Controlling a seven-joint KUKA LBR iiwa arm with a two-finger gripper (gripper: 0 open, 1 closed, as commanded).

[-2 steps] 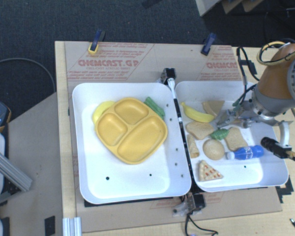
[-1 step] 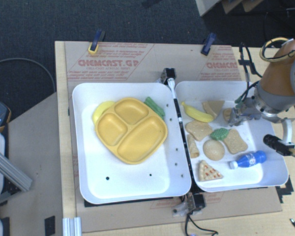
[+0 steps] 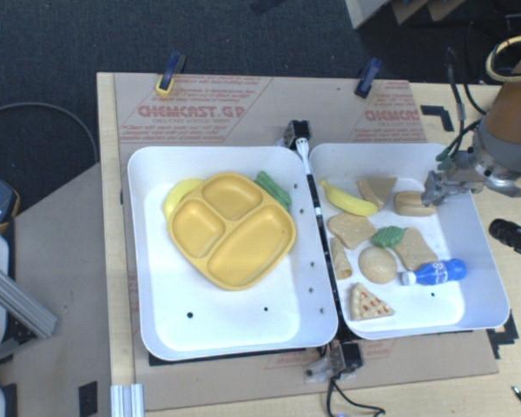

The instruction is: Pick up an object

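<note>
The jaws [image 3: 434, 189] hang low over the upper right part of the right bin [image 3: 478, 302], at the end of the grey arm [image 3: 508, 137] entering from 3 o'clock; whether they are parted or closed cannot be told, and nothing is seen between them. Just beside them at 9 o'clock lies a tan bread roll [image 3: 410, 203], touching or nearly touching the tips. Further toward 9 o'clock lie a tan bread slice [image 3: 378, 189] and a yellow banana [image 3: 348, 201]. Toward 7 o'clock from the jaws are a second bread slice [image 3: 351, 229], a green leafy piece [image 3: 387, 235], a toast piece [image 3: 414, 248], a round beige bun [image 3: 378, 265] and a narrow tan piece [image 3: 339, 259] by the bin's left wall. At 6 o'clock lies a blue bottle [image 3: 438, 272] on its side, and near the bin's lower left a pizza wedge [image 3: 370, 303]. The left bin [image 3: 148, 233] holds a yellow divided plate [image 3: 232, 229], with a yellow round piece [image 3: 178, 196] showing at its 10 o'clock edge and a green vegetable [image 3: 273, 189] at its 1 o'clock edge. Both bins rest on a worktop [image 3: 243, 111] sheeted in brown cardboard.
</note>
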